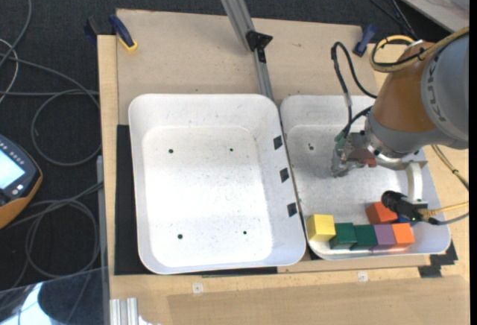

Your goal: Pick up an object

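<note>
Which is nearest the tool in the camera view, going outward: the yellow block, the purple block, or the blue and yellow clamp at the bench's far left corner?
1. Yellow cube-shaped block, near-left of the tool in the right bin.
2. Purple cube-shaped block, near-right, by the bin's near rim.
3. Blue and yellow clamp, far-left bench corner.

We see the arm [440,92] with a smooth grey shell and a wide orange band above the wrist. Black cables [343,85] run beside it, a yellow cable loops near its top, and the gripper [344,161] is small, dark metal.
</note>
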`<move>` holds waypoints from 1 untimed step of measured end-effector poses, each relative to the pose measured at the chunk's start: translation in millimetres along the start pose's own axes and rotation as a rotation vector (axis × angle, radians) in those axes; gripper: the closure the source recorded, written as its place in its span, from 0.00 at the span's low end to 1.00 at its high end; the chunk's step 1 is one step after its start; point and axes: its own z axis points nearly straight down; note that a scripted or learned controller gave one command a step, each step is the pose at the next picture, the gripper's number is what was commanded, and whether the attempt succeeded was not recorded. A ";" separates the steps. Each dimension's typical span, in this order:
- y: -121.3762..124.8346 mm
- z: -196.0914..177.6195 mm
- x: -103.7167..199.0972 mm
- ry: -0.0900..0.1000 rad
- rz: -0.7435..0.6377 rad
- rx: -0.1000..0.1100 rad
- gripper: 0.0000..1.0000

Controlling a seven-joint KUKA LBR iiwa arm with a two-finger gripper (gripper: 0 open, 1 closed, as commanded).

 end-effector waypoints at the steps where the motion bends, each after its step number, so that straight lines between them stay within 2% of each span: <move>1: -4.9 -55.5 -7.9 -0.003 0.001 -0.005 1.00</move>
